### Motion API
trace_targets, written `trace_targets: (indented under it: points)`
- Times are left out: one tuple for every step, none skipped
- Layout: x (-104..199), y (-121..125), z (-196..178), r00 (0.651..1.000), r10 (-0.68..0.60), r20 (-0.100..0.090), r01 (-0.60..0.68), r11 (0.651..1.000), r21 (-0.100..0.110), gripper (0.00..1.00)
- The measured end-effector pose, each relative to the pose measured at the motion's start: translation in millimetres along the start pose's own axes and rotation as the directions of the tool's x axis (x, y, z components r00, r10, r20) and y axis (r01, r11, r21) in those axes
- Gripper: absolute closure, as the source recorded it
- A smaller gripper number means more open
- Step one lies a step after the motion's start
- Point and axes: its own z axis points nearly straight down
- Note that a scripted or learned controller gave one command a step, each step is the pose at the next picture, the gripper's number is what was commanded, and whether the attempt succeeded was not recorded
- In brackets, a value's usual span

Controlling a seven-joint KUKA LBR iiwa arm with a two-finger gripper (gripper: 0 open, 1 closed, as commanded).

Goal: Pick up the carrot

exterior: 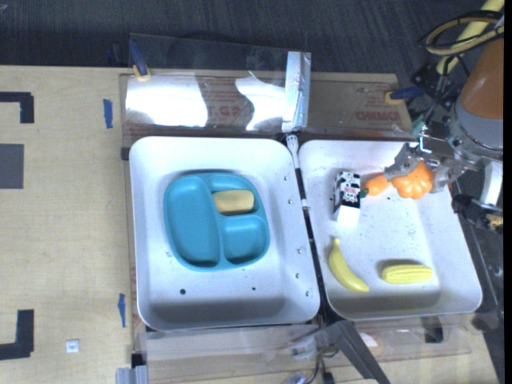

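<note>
Gripper: over the right bin's far edge; whether it grips anything, cannot tell.
Carrot: just beside it, toward the bin's middle, seemingly unlifted.
Orange pepper: directly below, crowding the approach.

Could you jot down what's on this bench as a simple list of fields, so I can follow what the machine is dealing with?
left bin: holds a blue divided plate with a pale yellow food item in one compartment
right bin: banana, corn cob, black-and-white carton, small orange piece, larger orange item
gripper: at the right bin's far right corner, over the larger orange item
grip: cannot tell from this view
carrot: probably one of the orange items, uncertain
</note>
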Motion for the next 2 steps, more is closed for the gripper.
trace_targets:
  points:
    - [75.2, -11.9, -6.7, 0.994, -0.108, 0.000, 0.108, 0.994, 0.005, 1.00]
    - [106.1, 64.5, 5.9, 0.982, -0.191, 0.001, 0.191, 0.982, 0.009, 1.00]
